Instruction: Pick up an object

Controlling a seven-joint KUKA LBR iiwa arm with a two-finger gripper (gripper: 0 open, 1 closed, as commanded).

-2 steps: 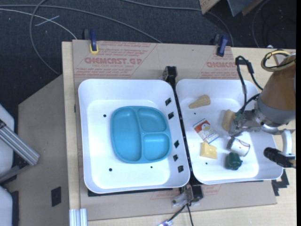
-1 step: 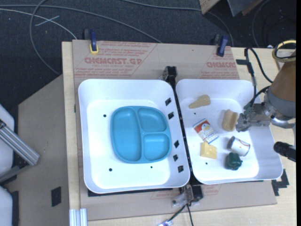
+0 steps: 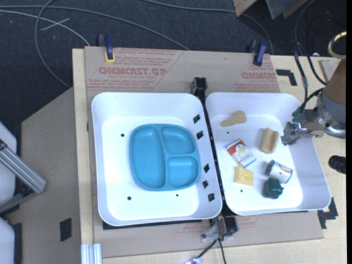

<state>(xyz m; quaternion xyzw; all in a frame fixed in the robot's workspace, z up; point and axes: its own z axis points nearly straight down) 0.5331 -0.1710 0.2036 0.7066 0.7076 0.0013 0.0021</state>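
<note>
A blue divided plate [image 3: 164, 164] lies in the left white bin [image 3: 104, 147].

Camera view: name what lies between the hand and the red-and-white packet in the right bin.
In the camera view, a tan cylinder-shaped block lies between the hand and the red-and-white packet; the rest of that stretch is bare white floor of the right bin.

Robotics lab or test bench. A board [image 3: 165, 65] with printed lettering is clamped down by blue clamps [image 3: 109, 47] and bears two white bins [image 3: 104, 147]; loose cables [image 3: 66, 15] trail across dark carpet [image 3: 165, 10]. Aluminium framing [image 3: 19, 169] stands at left.
</note>
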